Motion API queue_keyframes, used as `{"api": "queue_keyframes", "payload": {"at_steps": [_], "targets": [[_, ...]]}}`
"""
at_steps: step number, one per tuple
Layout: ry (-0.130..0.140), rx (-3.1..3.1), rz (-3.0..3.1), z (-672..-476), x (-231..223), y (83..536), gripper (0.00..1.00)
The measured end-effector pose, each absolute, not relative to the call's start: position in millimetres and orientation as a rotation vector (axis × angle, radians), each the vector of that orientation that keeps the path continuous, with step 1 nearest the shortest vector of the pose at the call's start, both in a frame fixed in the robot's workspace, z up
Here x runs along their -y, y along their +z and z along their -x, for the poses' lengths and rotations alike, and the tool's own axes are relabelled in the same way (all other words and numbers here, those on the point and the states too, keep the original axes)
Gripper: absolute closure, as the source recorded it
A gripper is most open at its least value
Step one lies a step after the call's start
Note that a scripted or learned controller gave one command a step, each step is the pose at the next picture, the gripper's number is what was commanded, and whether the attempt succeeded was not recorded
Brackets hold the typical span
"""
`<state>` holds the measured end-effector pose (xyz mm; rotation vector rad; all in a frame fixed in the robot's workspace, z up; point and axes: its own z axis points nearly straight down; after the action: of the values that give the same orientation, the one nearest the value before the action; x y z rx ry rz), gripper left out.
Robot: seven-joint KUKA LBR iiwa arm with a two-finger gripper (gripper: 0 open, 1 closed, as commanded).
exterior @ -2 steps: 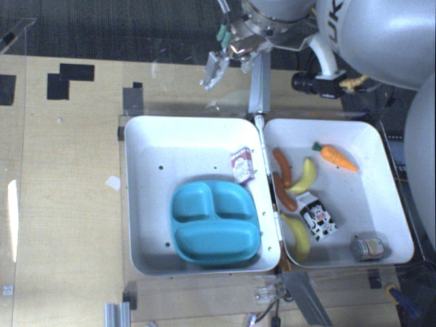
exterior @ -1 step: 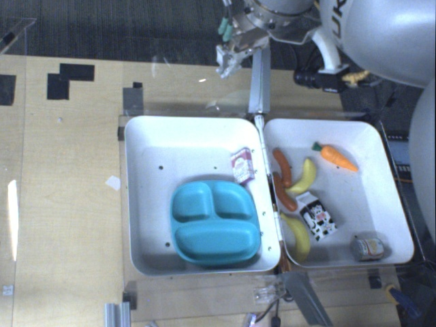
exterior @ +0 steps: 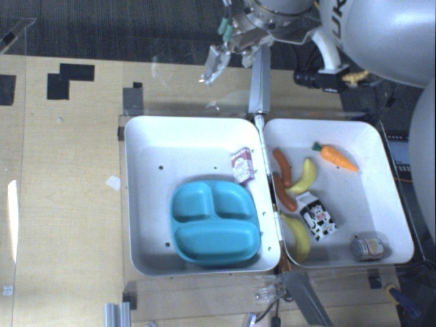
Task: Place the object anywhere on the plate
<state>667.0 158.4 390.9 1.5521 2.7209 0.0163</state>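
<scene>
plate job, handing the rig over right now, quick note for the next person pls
Gripper: raised above the far edge of the left bin, nothing visible between its fingers.
Blue plate: in the left bin, nothing on it; a small packet lies beside it by the divider.
Right bin: carrot, two bananas, sausages, a cow-print toy, a grey object.
Done: nothing placed. Left: pick an object, set it on the plate.

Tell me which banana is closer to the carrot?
The upper banana, curved beside the sausages. The other banana lies lower, farther from the carrot.
</scene>
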Motion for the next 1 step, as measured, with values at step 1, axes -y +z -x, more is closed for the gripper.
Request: {"api": "queue_keyframes", "payload": {"at_steps": [1], "targets": [[0.026,-2.718,-1.547,-667.9,-159.2,403.9,1.0]]}}
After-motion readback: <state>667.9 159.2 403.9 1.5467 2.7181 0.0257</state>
